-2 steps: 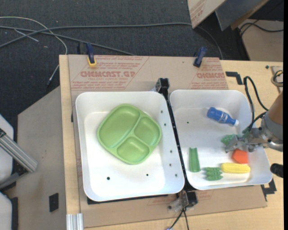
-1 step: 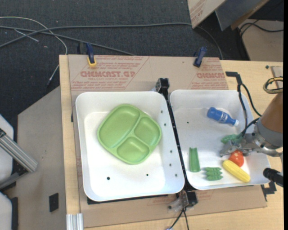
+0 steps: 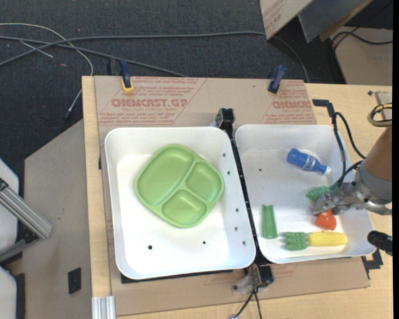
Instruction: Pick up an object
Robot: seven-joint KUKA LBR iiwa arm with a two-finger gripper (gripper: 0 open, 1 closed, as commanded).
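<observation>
Robotics lab setup: two shallow white plastic bins sit on a printed cardboard sheet held by blue spring clamps to the surface, loose grey cables trailing over dark carpet floor, cardboard box behind.

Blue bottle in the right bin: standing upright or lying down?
Lying down. The blue bottle rests on its side on the right bin's floor, white cap toward the gripper.

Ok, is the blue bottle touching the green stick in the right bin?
Apart. The camera view shows the blue bottle near the right bin's far side and the green stick nearer the front, with bare white floor between them.
</observation>
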